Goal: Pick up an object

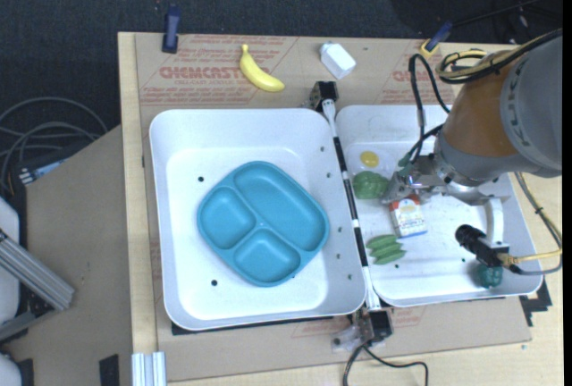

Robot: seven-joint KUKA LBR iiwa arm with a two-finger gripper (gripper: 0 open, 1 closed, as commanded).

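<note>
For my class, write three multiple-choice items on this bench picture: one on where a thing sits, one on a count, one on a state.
1. Where does the banana lie?
A. In the left bin
B. On the board behind the bins
C. In the right bin

2. How many compartments has the blue tray?
A. Two
B. Three
C. Five

3. How does the blue tray lie?
A. Flat, open side up
B. Upside down
C. Propped on its edge

Answers:
1 B: the banana rests on the printed board, outside the left bin.
2 B: one long compartment and two smaller ones show.
3 A: its hollows face the camera, on the bin floor.
</note>
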